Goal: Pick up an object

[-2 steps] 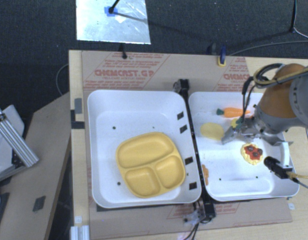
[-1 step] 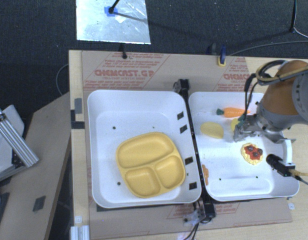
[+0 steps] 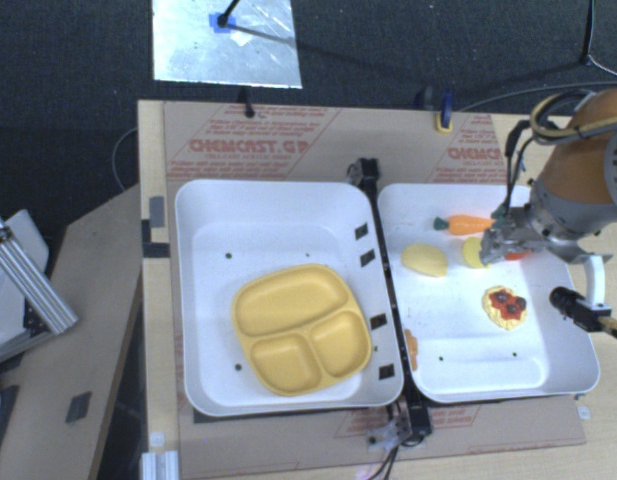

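The right bin (image 3: 488,373) holds a toy carrot (image 3: 466,224) at the back, a pale yellow potato-like piece (image 3: 425,260), a small yellow-green piece (image 3: 473,253) and a little pizza with red topping (image 3: 505,307). My gripper (image 3: 495,245) is low in this bin, right beside the yellow-green piece and just in front of the carrot's tip. The wrist hides how the fingers stand.
The left bin (image 3: 213,258) bears a yellow three-compartment tray (image 3: 301,326). A black divider (image 3: 381,268) runs between the bins. A small orange piece (image 3: 412,348) lies by the right bin's left wall. A black attachment (image 3: 578,308) sticks out near the right rim.
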Controlling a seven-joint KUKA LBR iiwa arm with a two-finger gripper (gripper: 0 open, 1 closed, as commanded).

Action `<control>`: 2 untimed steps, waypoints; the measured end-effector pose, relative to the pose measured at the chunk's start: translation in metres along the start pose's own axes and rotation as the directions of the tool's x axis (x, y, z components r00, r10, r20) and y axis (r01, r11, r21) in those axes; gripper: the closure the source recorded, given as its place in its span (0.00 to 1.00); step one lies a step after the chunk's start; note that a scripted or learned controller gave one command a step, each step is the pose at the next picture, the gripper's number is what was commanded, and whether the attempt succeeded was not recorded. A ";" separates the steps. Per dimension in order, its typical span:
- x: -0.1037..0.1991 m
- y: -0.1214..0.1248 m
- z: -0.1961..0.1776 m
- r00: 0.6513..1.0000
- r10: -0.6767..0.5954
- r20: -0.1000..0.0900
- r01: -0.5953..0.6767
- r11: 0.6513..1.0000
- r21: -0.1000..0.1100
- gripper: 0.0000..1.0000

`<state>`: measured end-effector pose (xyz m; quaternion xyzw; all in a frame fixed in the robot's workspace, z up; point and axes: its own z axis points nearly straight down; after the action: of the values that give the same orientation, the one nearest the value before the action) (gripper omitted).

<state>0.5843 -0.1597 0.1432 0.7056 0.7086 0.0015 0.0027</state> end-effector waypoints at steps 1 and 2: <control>0.004 -0.001 -0.063 1.000 -0.001 0.000 0.001 1.000 -0.001 1.00; -0.001 -0.006 -0.110 1.000 0.000 0.000 0.000 1.000 0.000 1.00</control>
<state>0.5781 -0.1608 0.2532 0.7055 0.7087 0.0016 0.0030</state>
